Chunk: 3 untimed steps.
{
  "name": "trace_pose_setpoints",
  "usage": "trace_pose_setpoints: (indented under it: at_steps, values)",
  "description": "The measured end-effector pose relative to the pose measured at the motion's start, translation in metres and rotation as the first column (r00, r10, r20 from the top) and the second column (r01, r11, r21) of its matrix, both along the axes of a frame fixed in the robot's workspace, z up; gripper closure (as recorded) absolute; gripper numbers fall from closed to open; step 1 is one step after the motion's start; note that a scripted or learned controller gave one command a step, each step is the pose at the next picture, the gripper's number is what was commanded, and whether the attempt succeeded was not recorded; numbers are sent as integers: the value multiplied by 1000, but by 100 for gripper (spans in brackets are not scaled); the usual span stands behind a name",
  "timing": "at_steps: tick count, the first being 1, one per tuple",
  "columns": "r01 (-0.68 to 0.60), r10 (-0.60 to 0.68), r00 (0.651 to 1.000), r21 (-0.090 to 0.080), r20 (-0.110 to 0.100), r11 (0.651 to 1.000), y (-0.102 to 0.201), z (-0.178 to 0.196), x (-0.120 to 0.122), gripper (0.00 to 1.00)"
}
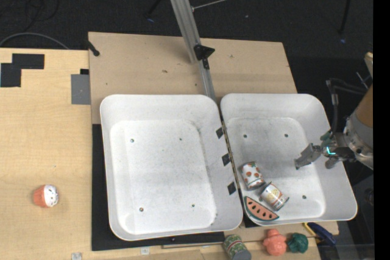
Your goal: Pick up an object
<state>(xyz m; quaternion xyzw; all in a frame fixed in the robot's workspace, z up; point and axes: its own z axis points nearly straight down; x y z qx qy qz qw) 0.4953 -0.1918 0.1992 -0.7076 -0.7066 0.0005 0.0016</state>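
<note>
Two small cans [262, 184] lying tilted in the right bin [274, 112], near its front-left corner, close beside each other, just above a watermelon-slice toy [261, 209] at the front wall. Probably light, stiff, smooth-sided and prone to rolling or slipping; best taken across the round body, at mid-length, not at the rims. Watermelon slice thin and flat against the floor, likely harder to get under. Hand [308, 157] hovering over the right side of the same bin, well apart from the cans, nothing between the fingers; whether spread or together, cannot tell from this slant. Left bin [158, 112] bare white floor. Small toys [285, 243] on the desk just in front of the bins.
</note>
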Motion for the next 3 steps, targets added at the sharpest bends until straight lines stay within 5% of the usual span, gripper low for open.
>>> trace_pose_setpoints:
  at_steps: [2,3]
  values:
    - [0,0,1000,-1,2,1000,1,-108,-8,0]
    - [4,-4,1000,1,1,1000,0,-97,-9,100]
